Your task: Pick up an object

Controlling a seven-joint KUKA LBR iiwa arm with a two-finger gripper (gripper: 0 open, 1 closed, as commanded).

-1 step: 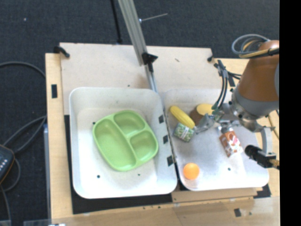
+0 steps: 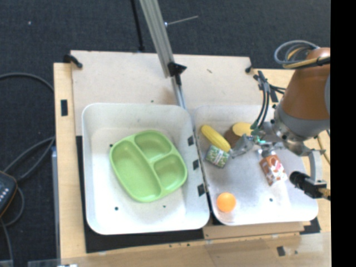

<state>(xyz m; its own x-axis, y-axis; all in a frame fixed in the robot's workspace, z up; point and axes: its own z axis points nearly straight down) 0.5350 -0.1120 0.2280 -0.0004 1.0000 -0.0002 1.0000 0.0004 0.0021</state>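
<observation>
Camera view looks down on two white bins sitting side by side on a tabletop (image 2: 128,79). The right bin (image 2: 253,207) holds the things that could be picked up. A yellow banana (image 2: 214,137) lies tilted near the left wall of that bin. Just below it, touching its lower end, is a small can with a green label (image 2: 217,157). A round yellow thing (image 2: 241,129) sits a little to the right of the banana, near the back of the bin, and part of it is hidden. An orange ball (image 2: 226,202) rests near the front edge of the bin, well apart from the rest. A small red and white packet (image 2: 272,169) lies toward the right side of the bin.

The gripper (image 2: 245,147) is low in the right bin, between the can and the packet, just below the round yellow thing. It points toward the can. I cannot tell how wide it is set or if it has hold of anything, because it is small and blurry.

The arm (image 2: 305,102) comes in from the right, grey with a big orange part above the wrist. Thin cables run along it.

The left bin (image 2: 97,210) holds a green tray with three sections (image 2: 148,165). A silver metal pole (image 2: 158,32) slants up from between the bins toward the back. Dark carpet (image 2: 55,15) lies all around the tabletop, with black cords (image 2: 22,143) on the left.
</observation>
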